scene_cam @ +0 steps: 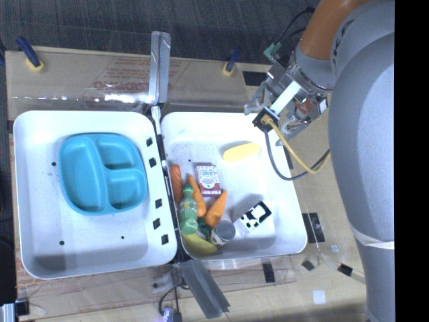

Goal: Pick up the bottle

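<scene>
Two white bins sit side by side on the counter [80, 72], split by a grey divider [159, 79]. The left bin [33, 247] holds a blue sectioned tray [104, 173], lying flat, somewhat toward the bin's far side. The right bin [288, 237] holds the rest, most of it crowded against the wall next to the left bin. The bottle [188, 210], green with a small cap, lies among this clutter close to that wall, in the near half of the bin. A carrot [175, 183] lies just beyond it along the wall, and another carrot [216, 208] leans in on its other side, touching or nearly so. A banana [199, 245] curves under the bottle's near end, by the bin's near corner, with a small grey cup [224, 231] just beside it. A red and white packet [207, 178] lies beyond the carrots, toward the bin's middle. A yellow oblong piece [240, 151] lies farther back, apart from the heap, and a black and white block [255, 216] rests near the wall away from the left bin. The end effector [265, 118] hangs over the far corner of the right bin, well apart from the bottle, with nothing seen in it; how far it is open I cannot tell. A yellow cable [295, 165] loops below it.
</scene>
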{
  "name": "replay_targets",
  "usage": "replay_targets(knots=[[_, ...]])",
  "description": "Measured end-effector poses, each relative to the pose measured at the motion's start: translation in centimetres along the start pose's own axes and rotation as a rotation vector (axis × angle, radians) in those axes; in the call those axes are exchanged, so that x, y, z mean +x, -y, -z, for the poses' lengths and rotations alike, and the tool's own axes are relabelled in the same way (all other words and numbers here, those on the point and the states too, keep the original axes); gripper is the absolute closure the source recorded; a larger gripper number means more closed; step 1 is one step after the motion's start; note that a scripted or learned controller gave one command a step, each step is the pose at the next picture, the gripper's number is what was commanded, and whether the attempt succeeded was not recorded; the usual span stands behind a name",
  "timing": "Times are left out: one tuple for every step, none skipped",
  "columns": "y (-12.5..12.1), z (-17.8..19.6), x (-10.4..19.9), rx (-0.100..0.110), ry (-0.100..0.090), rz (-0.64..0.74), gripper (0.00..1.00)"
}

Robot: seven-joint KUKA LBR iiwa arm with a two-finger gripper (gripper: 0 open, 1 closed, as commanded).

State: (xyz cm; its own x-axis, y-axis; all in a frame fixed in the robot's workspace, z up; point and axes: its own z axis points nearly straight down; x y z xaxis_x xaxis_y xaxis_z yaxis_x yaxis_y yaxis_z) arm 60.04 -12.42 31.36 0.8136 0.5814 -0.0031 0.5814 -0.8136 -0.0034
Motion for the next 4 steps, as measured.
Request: replay_targets(knots=[[-3.7,0.1,-0.6,0.0,-0.001,-0.094,0.0],[1.4,-2.0,-8.2,0.002,0.001,-0.15,0.0],[-0.3,-6.7,-13.4,0.005,0.001,-0.412,0.0],[-5.4,-6.1,-7.2,0.002,-0.001,-0.412,0.0]])
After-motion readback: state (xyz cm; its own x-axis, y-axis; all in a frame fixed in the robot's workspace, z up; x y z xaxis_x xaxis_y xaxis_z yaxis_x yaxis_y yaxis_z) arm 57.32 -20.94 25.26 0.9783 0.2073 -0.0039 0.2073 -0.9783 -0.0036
